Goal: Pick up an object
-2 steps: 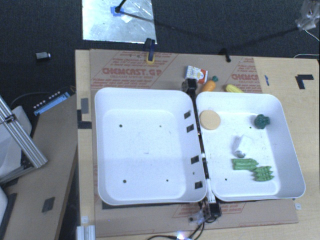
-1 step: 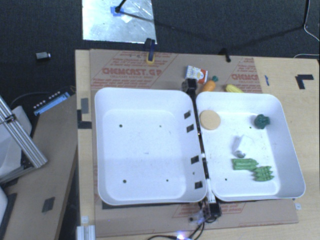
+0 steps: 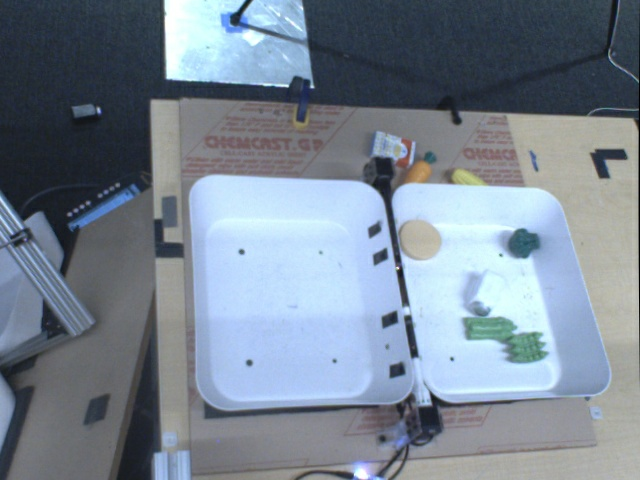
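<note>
"White plastic, both bins; how do they lie?" asks the first.

"Side by side on a brown cardboard sheet (image 3: 250, 138), joined by a row of black clips (image 3: 381, 257)," says the second. "The left bin (image 3: 290, 298) is the larger in the camera view, and the right bin (image 3: 575, 298) holds the objects to pick."

"Which objects?"

"A tan round disc (image 3: 420, 239) lies at the far left of that bin, near the clips. A dark green broccoli piece (image 3: 523, 241) sits toward the far right. A small white crumpled item (image 3: 485, 290) is about in the middle. Nearer, a flat green piece (image 3: 489, 328) lies just beside a green pea-pod piece (image 3: 526, 347), which is to its right; I cannot tell whether they touch."

"Anything outside the bins?"

"On the cardboard past the far rim there is a small white and red packet (image 3: 392, 148), an orange carrot-like piece (image 3: 418, 172) and a yellow piece (image 3: 466, 178). A blue and yellow clamp (image 3: 299, 103) grips the sheet's far edge. A shiny metal plate (image 3: 238, 28) lies farther off on the dark carpet (image 3: 80, 28)."

"And the gripper, wide or narrow, holding anything?"

"I cannot tell. All five objects lie loose on the bin floor."
</note>
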Action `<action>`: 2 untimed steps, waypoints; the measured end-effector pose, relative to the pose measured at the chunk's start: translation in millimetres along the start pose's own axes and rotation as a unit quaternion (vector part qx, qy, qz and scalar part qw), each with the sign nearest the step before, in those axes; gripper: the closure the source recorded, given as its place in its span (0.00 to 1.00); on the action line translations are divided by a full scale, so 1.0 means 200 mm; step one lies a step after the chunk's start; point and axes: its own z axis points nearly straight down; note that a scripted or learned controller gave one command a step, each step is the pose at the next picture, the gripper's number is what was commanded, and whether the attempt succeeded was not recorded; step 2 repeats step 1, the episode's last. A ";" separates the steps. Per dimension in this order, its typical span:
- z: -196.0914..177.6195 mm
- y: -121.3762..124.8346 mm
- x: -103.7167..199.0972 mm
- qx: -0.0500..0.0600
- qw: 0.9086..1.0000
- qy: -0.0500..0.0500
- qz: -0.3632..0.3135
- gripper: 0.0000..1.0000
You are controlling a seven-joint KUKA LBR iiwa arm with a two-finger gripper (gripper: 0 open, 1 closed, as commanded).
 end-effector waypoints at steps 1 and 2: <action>0.37 -0.29 0.15 0.005 1.000 0.002 -0.002 1.00; 0.37 -0.29 0.15 0.005 1.000 0.002 -0.002 1.00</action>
